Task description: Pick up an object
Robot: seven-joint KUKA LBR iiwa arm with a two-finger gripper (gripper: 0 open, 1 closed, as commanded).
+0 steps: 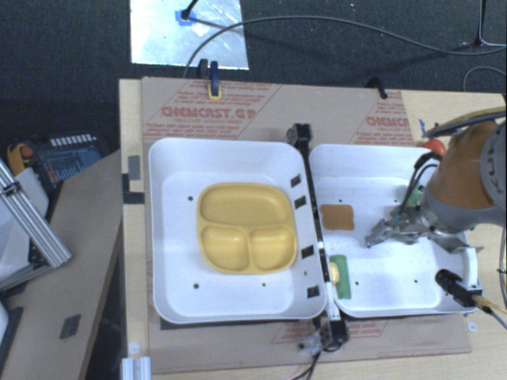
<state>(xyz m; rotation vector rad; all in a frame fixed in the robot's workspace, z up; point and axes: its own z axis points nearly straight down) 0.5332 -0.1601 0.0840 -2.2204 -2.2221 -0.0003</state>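
In the right bin [372,161] a flat brown square [337,217] lies near the left wall. A green block [341,275] with a small yellow piece [333,272] beside it rests at the bin's front left corner. My gripper [379,234] hangs low over the middle of the right bin, a short way right of the brown square and apart from it. Nothing shows between its fingers.
The left bin [170,172] holds a yellow tray with three compartments [242,226]. A black divider clip strip [305,204] runs between the bins. The orange-banded arm [467,176] covers the right bin's right side. Cables cross the floor behind the bench.
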